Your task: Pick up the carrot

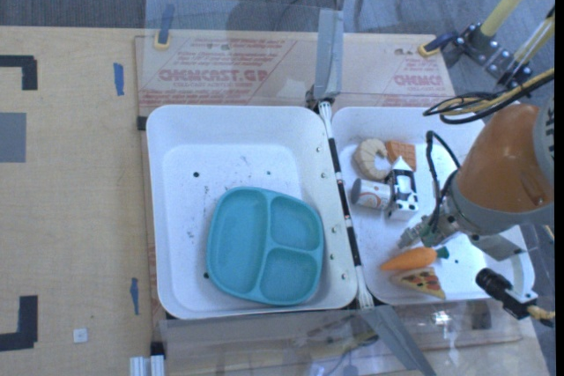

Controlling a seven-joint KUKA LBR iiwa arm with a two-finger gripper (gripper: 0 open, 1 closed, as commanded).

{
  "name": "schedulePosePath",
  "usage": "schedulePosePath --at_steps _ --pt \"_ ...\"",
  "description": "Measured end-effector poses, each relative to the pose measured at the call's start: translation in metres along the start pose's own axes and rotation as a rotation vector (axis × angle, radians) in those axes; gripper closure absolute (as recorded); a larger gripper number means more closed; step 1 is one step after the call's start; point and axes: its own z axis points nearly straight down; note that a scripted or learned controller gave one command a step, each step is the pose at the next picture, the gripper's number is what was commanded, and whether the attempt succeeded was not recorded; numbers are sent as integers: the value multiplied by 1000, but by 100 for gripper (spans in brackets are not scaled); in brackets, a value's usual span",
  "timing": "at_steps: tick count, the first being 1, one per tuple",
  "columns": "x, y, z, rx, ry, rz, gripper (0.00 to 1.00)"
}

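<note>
Small triangular toy pizza slice (421, 282) lies beside the tapered orange plastic carrot (409, 259); approach under way.
Hand (429, 232) hovers at the carrot's thick end, its opening impossible to tell; next, descend and close squarely.

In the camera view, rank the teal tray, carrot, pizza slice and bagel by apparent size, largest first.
1. teal tray, by far.
2. carrot.
3. bagel and pizza slice look about alike, so I won't rank them.

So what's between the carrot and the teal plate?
In the camera view, the carrot and the teal plate sit in separate bins; the bins' adjoining white walls lie between them.
</note>
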Motion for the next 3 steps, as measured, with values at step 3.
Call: schedulePosePath --at_steps 3 --pt "35 11 -85 19 2 957 100"
